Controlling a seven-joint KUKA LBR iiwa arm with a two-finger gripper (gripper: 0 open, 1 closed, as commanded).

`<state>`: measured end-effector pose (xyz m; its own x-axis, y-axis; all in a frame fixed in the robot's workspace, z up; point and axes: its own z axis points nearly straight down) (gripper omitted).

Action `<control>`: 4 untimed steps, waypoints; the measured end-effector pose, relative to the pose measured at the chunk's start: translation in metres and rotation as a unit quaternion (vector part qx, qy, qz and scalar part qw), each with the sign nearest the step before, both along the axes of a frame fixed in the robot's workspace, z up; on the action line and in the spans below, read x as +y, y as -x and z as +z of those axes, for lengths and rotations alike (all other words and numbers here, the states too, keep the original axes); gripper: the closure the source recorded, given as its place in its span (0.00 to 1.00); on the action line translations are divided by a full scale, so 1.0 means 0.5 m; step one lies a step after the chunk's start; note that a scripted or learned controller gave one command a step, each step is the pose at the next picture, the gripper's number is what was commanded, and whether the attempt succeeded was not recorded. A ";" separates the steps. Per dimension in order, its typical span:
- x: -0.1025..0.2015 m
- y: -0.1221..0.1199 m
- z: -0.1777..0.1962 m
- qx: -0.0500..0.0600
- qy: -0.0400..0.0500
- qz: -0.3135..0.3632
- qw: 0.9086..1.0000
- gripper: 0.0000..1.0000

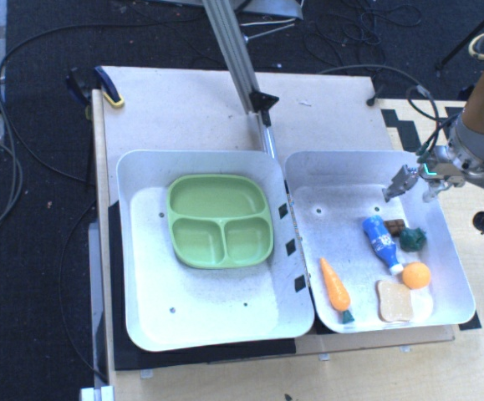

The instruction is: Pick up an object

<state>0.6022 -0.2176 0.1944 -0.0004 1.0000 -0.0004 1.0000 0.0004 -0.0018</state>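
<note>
Plate (221,220) in left bin (141,307); bottle (381,241), carrot (335,285), bread (394,301) — right bin (333,174)

green tray (221,230) in left bin (141,307), pincer (415,182) open above right bin (325,182)

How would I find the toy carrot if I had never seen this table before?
Look at the right-hand shallow white bin, the one without the green divided plate. Near its front left corner lies the small orange toy carrot, long and pointed with a little green tip. The round orange ball nearby shares its colour, but only the carrot is a thin cone.
</note>
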 end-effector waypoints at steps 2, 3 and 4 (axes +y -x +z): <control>0.015 -0.015 -0.099 0.000 0.000 0.001 1.000 0.00; 0.016 -0.014 -0.206 0.000 0.000 0.001 1.000 0.00; 0.016 -0.017 -0.178 -0.002 0.001 0.002 1.000 1.00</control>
<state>0.6109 -0.2095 0.1056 -0.0036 1.0000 -0.0021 1.0000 0.0036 0.0030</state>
